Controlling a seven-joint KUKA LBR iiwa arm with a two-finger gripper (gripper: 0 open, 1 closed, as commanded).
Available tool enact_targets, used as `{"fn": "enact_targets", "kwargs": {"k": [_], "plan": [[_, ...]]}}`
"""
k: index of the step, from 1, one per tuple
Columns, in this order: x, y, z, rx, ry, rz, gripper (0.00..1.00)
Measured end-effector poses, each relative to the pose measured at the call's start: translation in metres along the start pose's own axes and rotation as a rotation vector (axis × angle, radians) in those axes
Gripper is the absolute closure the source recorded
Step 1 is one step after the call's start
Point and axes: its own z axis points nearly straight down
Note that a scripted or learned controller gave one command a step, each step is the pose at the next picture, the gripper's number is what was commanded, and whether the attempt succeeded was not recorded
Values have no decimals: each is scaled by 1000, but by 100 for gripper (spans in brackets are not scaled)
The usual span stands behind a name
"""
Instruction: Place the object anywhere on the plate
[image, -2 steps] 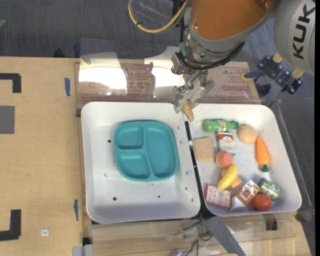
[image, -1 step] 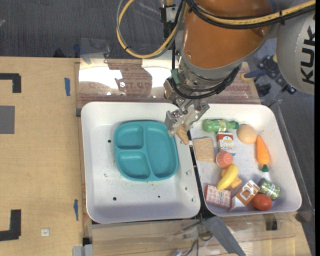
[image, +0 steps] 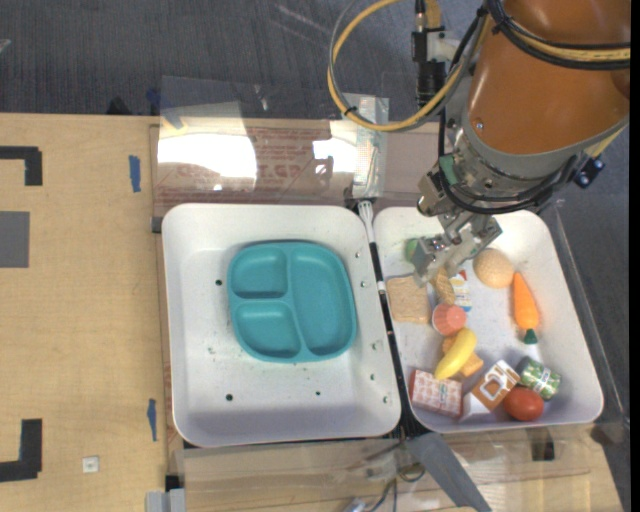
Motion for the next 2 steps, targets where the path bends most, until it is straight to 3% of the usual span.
{"fn": "enact_targets", "kwargs": {"k": [1, 2], "plan": [[-63, -29, -14, 4, -4, -142, 100], [-139, 2, -31, 3, -4, -217, 100]]}}
